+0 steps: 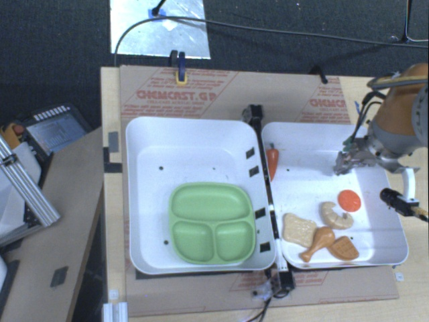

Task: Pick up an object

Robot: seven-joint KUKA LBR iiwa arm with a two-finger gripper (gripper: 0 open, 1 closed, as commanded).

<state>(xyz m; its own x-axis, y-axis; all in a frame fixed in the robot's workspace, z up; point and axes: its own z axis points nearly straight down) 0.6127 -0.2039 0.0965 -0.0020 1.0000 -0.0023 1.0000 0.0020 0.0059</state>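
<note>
- i see the grey arm's tool [343,161] low over the right shallow white bin [305,134], toward the right of the frame; from this slant i cannot tell its state, and nothing shows in its grasp.
- candidates lie lower right: a flat round orange-red piece [348,200], a pale curved piece [333,215] touching it from below, a beige slab [298,229], a brown drumstick-shaped toy [318,243] and a tan wedge [344,248], all bunched together.
- i'd judge the orange-red piece nearest the tool; coming straight down on its free upper side should avoid nudging its neighbour.
- a slim orange carrot-like toy [272,162] hugs the bin's left wall, awkward to reach.
- bare bin floor lies between tool and cluster, good room for approach; the right rim is close.
- the left bin [149,153] holds a green three-compartment plastic tray [212,221].
</note>
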